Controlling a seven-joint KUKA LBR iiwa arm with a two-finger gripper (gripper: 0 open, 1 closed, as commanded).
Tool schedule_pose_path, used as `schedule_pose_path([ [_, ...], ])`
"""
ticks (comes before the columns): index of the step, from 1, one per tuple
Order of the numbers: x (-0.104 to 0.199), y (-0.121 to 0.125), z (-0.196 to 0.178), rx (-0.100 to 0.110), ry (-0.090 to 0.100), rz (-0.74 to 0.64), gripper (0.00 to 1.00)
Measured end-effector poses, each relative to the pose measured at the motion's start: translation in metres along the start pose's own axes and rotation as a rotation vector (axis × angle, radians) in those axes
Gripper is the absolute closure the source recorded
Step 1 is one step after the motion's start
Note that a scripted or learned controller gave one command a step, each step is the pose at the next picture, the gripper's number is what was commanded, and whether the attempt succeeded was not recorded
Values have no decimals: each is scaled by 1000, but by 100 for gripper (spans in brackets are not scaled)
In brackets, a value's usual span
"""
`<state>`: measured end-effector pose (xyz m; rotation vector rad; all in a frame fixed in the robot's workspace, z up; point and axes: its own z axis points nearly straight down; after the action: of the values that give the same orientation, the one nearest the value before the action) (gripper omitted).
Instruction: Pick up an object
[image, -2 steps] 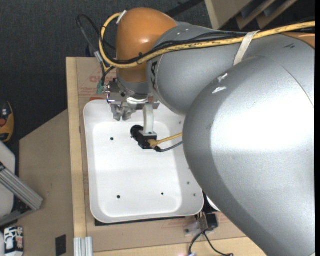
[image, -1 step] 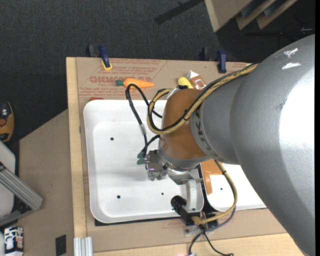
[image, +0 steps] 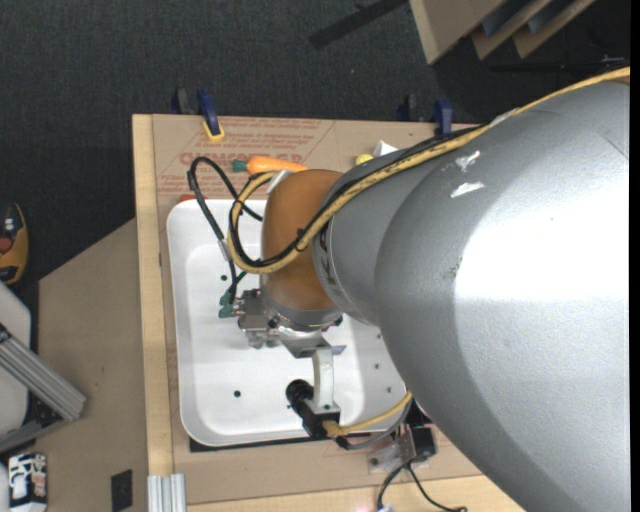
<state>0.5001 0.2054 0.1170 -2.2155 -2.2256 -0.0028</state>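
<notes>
Bench (image: 150, 330): arm (image: 500, 300) covers much of white bin (image: 200, 345); gripper (image: 256, 322) largely obscured.

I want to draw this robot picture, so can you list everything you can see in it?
bin: one, white, on the bench, partly under the arm
bench: one, pale brown, under the bin
clamps: two, blue, on the bench's far edge
small thing: one, orange, on the bench beyond the bin; too small to name
floor: dark, around the bench
arm: one, grey with an orange band, over the bin from the right
</notes>
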Motion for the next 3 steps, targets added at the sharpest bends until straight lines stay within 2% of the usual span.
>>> schedule_pose_path([
  [1,-45,46,-154,-18,1,9,100],
  [2,-6,87,-116,-2,-2,2,100],
  [3,-11,121,-72,-2,-3,5,100],
])
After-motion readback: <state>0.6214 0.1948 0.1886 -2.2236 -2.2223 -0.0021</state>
